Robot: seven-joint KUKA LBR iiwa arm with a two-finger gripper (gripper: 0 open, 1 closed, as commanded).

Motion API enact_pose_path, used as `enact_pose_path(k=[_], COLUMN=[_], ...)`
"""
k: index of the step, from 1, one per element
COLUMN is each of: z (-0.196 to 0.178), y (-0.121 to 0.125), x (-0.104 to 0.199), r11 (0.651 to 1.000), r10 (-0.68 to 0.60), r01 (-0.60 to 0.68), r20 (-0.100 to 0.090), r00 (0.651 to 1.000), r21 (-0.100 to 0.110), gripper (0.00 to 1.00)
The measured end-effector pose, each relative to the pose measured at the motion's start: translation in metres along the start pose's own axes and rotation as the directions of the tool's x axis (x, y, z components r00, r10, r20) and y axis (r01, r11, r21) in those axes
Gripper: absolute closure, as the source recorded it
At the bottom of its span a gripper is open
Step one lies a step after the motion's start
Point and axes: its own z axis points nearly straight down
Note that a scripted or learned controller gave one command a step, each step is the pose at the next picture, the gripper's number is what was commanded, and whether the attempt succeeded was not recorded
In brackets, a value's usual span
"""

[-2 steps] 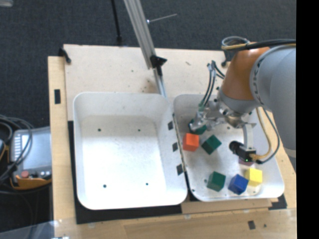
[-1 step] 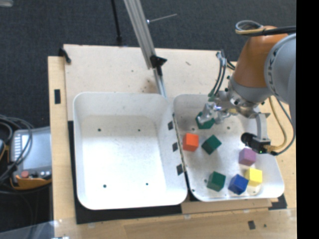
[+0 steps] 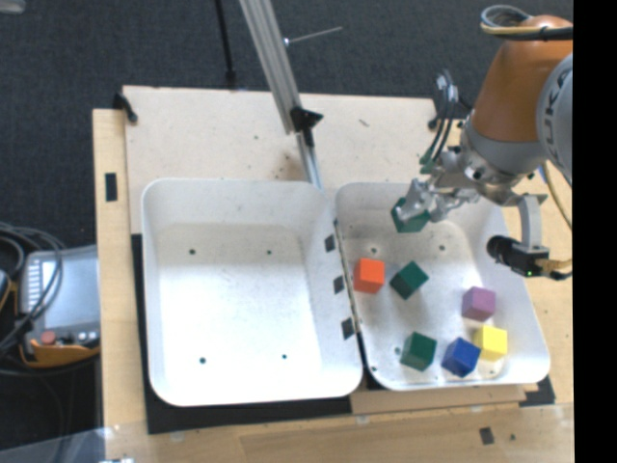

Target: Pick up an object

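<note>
My gripper (image 3: 413,212) hangs over the back part of the right bin (image 3: 445,251), reaching in from the right. A small green block (image 3: 412,221) shows between its grey fingertips, and the fingers are shut on it. Several cubes lie below on the bin floor. An orange cube (image 3: 369,275) and a dark green cube (image 3: 409,280) sit near the middle. A purple cube (image 3: 478,303) lies to the right. A yellow cube (image 3: 493,340), a blue cube (image 3: 461,356) and a green cube (image 3: 418,350) are along the front wall.
The left bin (image 3: 241,287) lies beside the right one, their walls touching. A slanted aluminium pole (image 3: 278,66) stands behind the bins and ends near their shared back corner. A black fitting (image 3: 516,255) juts out at the right bin's right rim.
</note>
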Motion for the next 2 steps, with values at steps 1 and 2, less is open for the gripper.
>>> enact_pose_path(k=[1, 2], z=[0.012, 0.022], y=[0.012, 0.015], x=[0.054, 0.1], r11=[1.0, 1.0], r10=[-0.002, -0.001], r01=[0.002, 0.001], r20=[-0.001, -0.001], r00=[1.0, 1.0], r21=[0.006, 0.009], gripper=[1.0, 1.0])
